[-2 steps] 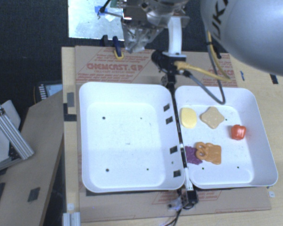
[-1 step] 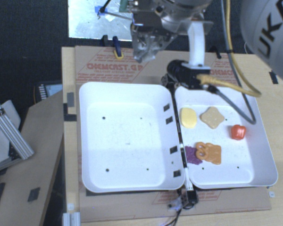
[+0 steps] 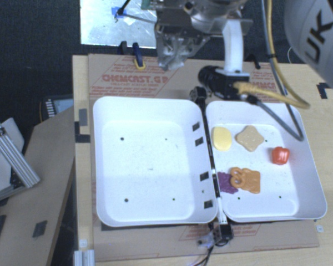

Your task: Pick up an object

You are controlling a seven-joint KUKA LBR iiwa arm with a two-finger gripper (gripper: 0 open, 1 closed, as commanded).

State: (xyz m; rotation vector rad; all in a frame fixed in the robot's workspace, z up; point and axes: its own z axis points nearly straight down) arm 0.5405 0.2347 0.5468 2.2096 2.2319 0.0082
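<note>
A grey arm reaches in from the right, its end effector [image 3: 171, 53] hanging high over the far edge of the counter [image 3: 127, 79], beyond the back rim of the left bin [image 3: 147, 159]. Whether it is open or closed cannot be told from this angle, and nothing is seen in its grip. All the objects lie in the right bin [image 3: 266, 204], well apart from the end effector. A yellow piece [image 3: 222, 138] sits near the divider, just beside a tan piece [image 3: 249, 138]; a red pepper [image 3: 280, 155] rests alone toward the right wall. Nearer the front, an orange pretzel [image 3: 246, 179] lies touching a purple piece [image 3: 226, 182] on its left. A yellow cable [image 3: 277, 96] trails across the back of the right bin.
</note>
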